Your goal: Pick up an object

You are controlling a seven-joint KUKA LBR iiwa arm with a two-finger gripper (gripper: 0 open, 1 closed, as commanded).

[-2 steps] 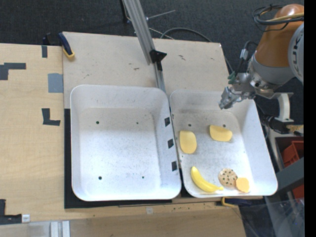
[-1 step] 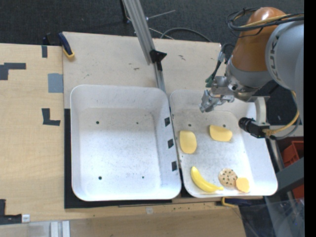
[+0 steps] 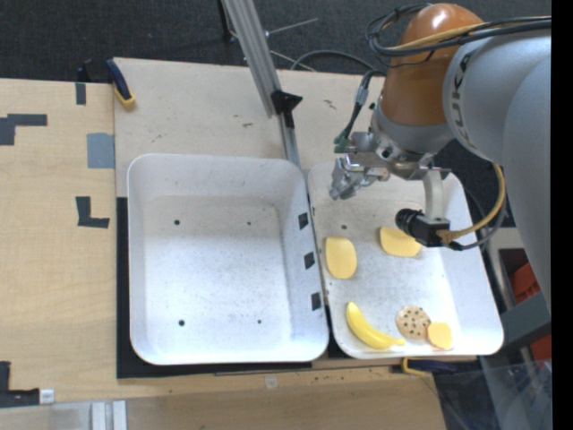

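- Currently, from my remote station, I log the gripper [image 3: 345, 184] poised over the upper-left corner of the right bin [image 3: 474, 325]; whether its fingers are spread or closed I cannot tell, and nothing shows between them.
- Item one: pale yellow oval piece [image 3: 340, 258], lying flat, below the gripper and nearest to it. I judge it light, smooth, probably rigid plastic; a pinch across its narrow width looks the safest hold.
- Item two: yellow wedge [image 3: 398, 242], right of the oval piece, touching the dark fitting [image 3: 421, 225] hanging from the arm. Light, I judge, but crowded by that fitting.
- Item three: banana [image 3: 369, 329], below the oval piece, near the bin's front rim. Curved and likely slippery; I would take it at mid-length, across the curve.
- Item four: speckled cookie [image 3: 413, 322], just right of the banana, with a small orange-yellow round [image 3: 440, 335] beside it. Both low and flat, hard to get fingers under.
- Surface: hard white bin floor, shallow raised walls; flat pieces may slide.
- Room: open floor around the oval piece; the left bin [image 3: 148, 330] sits beyond the shared wall.
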